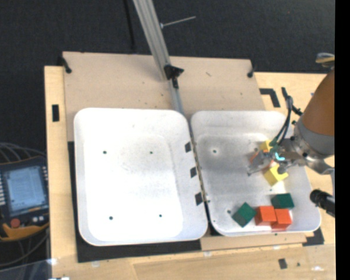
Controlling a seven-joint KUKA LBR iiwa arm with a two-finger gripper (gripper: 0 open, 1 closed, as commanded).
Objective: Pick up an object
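Bins: two white ones side by side, the left bin (131, 174) and the right bin (227, 139). Near the right bin's front edge lie two green blocks (243, 214) (283, 201) and two orange blocks (266, 215) (283, 217). One yellow block (273, 175) lies just under the gripper (263, 158), touching or nearly so. Finger state: cannot tell.

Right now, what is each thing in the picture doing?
Gripper: low inside the right bin, beside the yellow block.
Yellow block: lying in the right bin, next to the gripper.
Green blocks: two, lying near the right bin's front edge.
Orange blocks: two, side by side between the green ones.
Right bin: holds all the blocks.
Left bin: sitting beside the right bin.
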